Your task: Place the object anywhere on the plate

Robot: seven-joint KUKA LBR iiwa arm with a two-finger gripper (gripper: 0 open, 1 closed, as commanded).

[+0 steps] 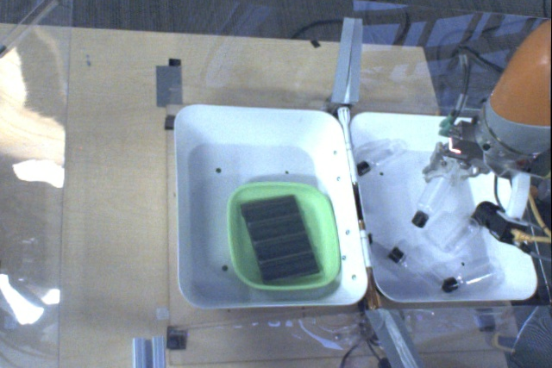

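1. Camera view: the pincer [457, 152] hovers over the right bin [517, 280], near its far right corner; how wide it stands I cannot tell.
2. The clear tubes [431, 204] lie just below it, long axis running toward the near edge.
3. The green plate [326, 224], bearing a dark ridged block [278, 238], sits in the left bin [194, 185].

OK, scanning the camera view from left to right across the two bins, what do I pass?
Left bin → green plate with a dark ridged block on it → divider between the bins → right bin holding clear black-capped tubes → the arm's claw over that bin.
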